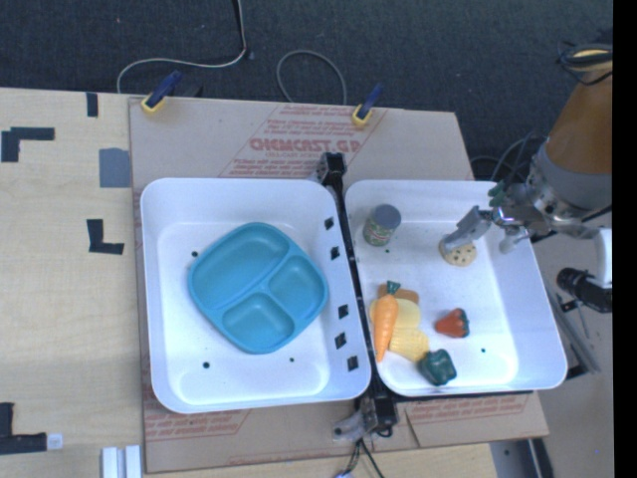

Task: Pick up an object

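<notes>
Round tan cookie-shaped toy with dark specks (459, 256) is your nearest candidate: it lies flat on the floor of the right shallow white bin (528, 307), toward the far right part, and the end effector (488, 229) hangs right over it. You can see one grey finger (464, 234) slanting down to the cookie's top edge and another stub to the right, so the jaws look spread, nothing pinched between them.

Handling guess: small hard plastic disc, light, stiff, low profile, so it likely slides on the slick bin floor. Take it across the rim, fingers straddling the disc, coming down close to the floor.

Other things in the same bin: small grey-lidded can (381, 224) upright near the divider, well apart from the cookie; orange toy carrot (384, 324) lying beside a yellow toy chunk (408, 341), touching it; red toy pepper (452, 323) by itself; dark green toy vegetable (437, 366) near the front wall.

Left white bin (164, 267) holds a blue three-compartment plastic tray (259, 286). Both bins sit on the counter (60, 297).
</notes>
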`<state>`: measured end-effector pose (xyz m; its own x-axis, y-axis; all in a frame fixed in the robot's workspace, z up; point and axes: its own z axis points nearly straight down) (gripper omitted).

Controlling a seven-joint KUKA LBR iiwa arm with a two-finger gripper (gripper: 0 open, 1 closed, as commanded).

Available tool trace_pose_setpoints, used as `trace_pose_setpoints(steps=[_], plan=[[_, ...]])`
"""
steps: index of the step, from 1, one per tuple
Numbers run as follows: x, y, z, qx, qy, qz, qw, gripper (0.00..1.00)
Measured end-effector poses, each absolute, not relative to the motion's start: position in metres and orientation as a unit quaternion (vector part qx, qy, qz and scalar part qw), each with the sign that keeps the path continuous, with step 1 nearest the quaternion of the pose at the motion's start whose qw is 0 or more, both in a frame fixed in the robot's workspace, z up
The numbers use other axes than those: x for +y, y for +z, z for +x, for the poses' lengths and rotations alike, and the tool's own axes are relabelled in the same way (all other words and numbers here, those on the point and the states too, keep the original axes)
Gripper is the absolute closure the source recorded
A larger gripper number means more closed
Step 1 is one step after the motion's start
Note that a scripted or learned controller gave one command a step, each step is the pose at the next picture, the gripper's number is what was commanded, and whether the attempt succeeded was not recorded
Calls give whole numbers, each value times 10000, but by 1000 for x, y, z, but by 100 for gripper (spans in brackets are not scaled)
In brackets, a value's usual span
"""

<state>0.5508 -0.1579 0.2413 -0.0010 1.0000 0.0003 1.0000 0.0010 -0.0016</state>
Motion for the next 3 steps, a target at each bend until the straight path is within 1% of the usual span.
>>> trace_pose_setpoints(steps=[1,2,3], plan=[[-185,89,513,-7058,44,-7084,64,0],[-117,87,585,-7097,-15,-7045,-34,0],[-186,121,529,-7046,19,-7096,-12,0]])
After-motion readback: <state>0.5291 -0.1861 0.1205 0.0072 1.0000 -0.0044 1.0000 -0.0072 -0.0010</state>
